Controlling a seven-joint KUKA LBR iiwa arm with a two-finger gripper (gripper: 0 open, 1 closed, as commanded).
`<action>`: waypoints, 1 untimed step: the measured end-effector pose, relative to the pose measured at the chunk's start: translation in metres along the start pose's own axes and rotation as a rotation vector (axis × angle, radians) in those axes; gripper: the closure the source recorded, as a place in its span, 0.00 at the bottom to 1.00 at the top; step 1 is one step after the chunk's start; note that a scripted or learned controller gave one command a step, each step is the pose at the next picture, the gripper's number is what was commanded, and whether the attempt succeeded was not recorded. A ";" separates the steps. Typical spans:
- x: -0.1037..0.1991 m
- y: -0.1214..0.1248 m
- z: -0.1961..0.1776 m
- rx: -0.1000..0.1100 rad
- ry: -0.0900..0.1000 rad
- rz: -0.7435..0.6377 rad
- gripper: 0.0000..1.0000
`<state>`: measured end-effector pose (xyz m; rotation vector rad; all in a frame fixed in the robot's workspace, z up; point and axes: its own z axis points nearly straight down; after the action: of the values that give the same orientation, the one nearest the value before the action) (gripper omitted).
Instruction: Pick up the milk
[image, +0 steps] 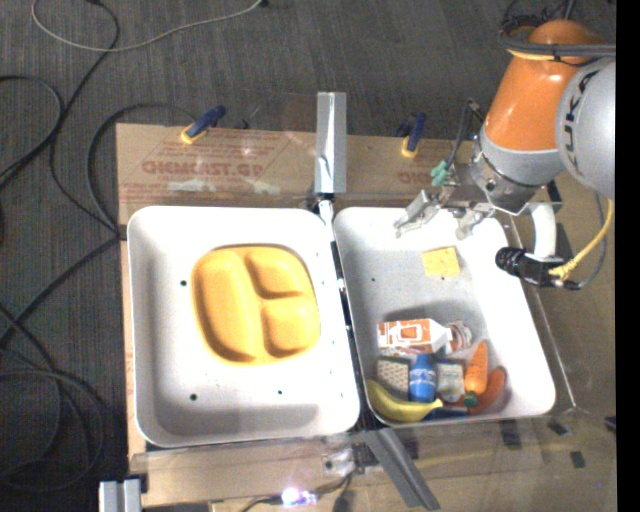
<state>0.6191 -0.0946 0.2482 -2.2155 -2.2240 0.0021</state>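
Observation:
The milk (412, 336) is a small orange and white carton lying on its side in the right bin (375, 260), near its front among other food items. My gripper (437, 217) hangs over the far end of that bin, well behind the carton, with its two fingers spread apart and nothing between them. A yellow square piece (441, 262) lies on the bin floor between the gripper and the milk.
Next to the milk lie a banana (398, 402), a blue can (422, 377), a carrot (477, 368) and several other small items. The left bin (160, 260) holds an orange sectioned tray (257, 302). A metal post (330, 140) stands behind the bins.

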 end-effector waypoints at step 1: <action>-0.018 -0.047 0.152 0.000 0.000 0.065 0.00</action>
<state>0.5723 -0.1131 0.0962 -2.2870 -2.1508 0.0017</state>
